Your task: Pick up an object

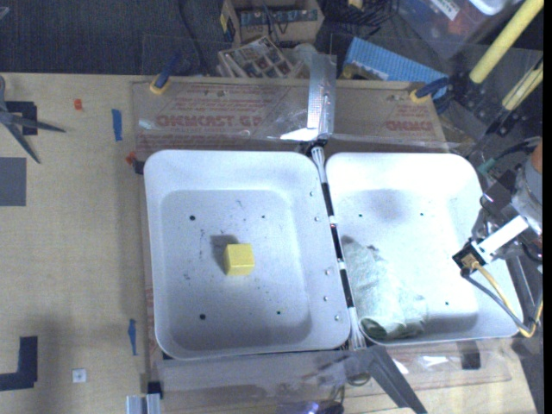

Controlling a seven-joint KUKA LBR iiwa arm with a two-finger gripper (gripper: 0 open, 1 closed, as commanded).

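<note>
Camera view query, Technician A: Which object can serve as the pick target, and where does it lie?

Technician B: There are two candidates. The yellow block (239, 259) sits near the middle of the left bin (172, 188), flat on the bin floor and apart from every wall. The pale cloth (384, 293) lies crumpled in the right bin (414, 179), close along the divider (332, 231) and reaching the near wall.

Technician A: State the relation of each to the hand.

Technician B: The hand (504, 212) stands at the outer rim of the right bin, at the view's right edge. Both candidates lie toward the view's left of it. The cloth is the nearer one: same bin, left of the hand and lower in the view. The block is well apart, beyond the divider.

Technician A: Long axis?

Technician B: The cloth's long axis runs from the divider's midpoint down to the near wall, slanting slightly toward the view's right. It lies roughly crosswise to a reach from the right. The block is near-square and shows no long axis. Its edges are turned slightly against the bin walls.

Technician A: Hand state?

Technician B: I cannot tell whether it is spread or pressed together, because the frame edge cuts it. As a judgement, the cloth calls for the shorter travel, while the block offers firmer faces.
</note>
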